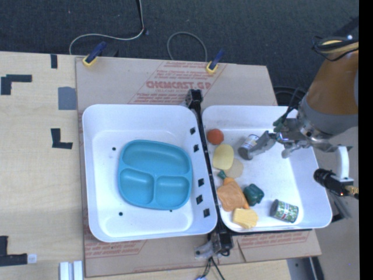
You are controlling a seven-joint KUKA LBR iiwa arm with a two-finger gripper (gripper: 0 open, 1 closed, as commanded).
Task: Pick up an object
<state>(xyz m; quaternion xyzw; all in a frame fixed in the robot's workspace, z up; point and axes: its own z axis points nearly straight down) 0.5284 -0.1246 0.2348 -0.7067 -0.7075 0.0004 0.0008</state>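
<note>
The right bin [303, 179] holds several small things. Among them are an orange-red ball [215, 136], a pale yellow rounded piece [223, 156], an orange piece [231, 196], a dark green piece [253, 193], a yellow block [245, 217] and a green can [284, 210] lying on its side. My gripper [271, 149] hangs over the upper middle of this bin, open, with bare bin floor between its fingers. A small grey metallic thing [247, 147] lies at the tip of the left finger; I cannot tell whether they touch.
The left bin [99, 127] holds a blue divided plate [155, 174]. A black divider strip [201, 156] runs between the bins. The arm's grey and orange body [332, 92] looms over the right bin's far right corner. Cables lie on the dark floor behind the bench.
</note>
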